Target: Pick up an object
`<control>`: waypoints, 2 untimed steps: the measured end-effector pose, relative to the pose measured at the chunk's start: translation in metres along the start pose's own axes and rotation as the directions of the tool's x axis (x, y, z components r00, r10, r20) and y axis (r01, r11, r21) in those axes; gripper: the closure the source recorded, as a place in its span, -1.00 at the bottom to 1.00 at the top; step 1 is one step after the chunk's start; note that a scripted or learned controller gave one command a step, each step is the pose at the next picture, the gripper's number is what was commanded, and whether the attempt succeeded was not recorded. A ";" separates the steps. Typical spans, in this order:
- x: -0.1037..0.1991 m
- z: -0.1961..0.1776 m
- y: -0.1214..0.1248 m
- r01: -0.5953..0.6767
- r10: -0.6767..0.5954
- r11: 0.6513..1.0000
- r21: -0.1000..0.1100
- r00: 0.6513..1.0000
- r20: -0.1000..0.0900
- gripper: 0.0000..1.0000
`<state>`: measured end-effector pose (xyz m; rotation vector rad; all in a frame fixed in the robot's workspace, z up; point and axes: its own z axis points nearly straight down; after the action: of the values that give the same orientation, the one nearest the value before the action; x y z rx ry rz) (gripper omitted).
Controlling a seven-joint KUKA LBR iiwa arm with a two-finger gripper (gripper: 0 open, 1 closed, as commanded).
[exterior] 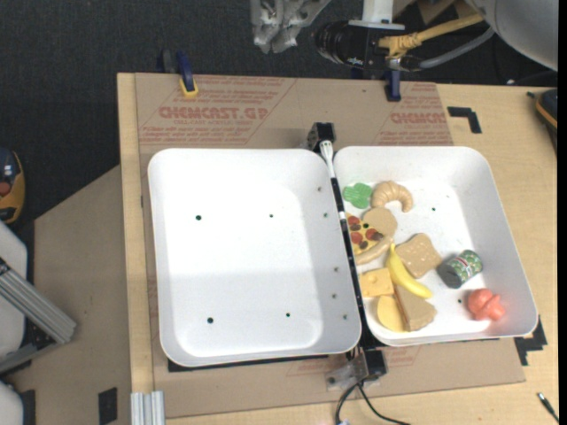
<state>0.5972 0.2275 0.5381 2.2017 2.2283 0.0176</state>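
The objects to pick from lie bunched in the right bin (496, 193), mostly against its left wall. A curved tan croissant (394, 195) sits beside a flat green leaf-shaped piece (357, 194). Below them is a pizza slice (368, 233) with red dots, then a square brown toast (417, 255), a yellow banana (405, 275) lying across it, a yellow cheese block (376, 283) and a further yellow and tan piece at the bin's near edge. All look like smooth, moulded plastic toy food, and they touch or overlap one another. A small dark can with a green label (459, 268) lies on its side, apart from the cluster, and a red rounded fruit (485, 304) sits near the right corner.

The left bin (177, 193) is a shallow white tray with rounded corners. Both bins rest on a brown cardboard sheet (230, 104) on the desk.

The gripper (282, 11) hangs high at the top of the view, above the dark floor and well apart from both bins; its fingers are blurred, so their spread cannot be told
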 end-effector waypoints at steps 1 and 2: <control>0.001 -0.010 0.001 0.002 -0.002 1.000 -0.003 1.000 0.000 1.00; 0.002 -0.020 0.001 0.003 -0.003 1.000 -0.006 1.000 0.000 1.00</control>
<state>0.5983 0.2292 0.5581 2.1956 2.2291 0.0243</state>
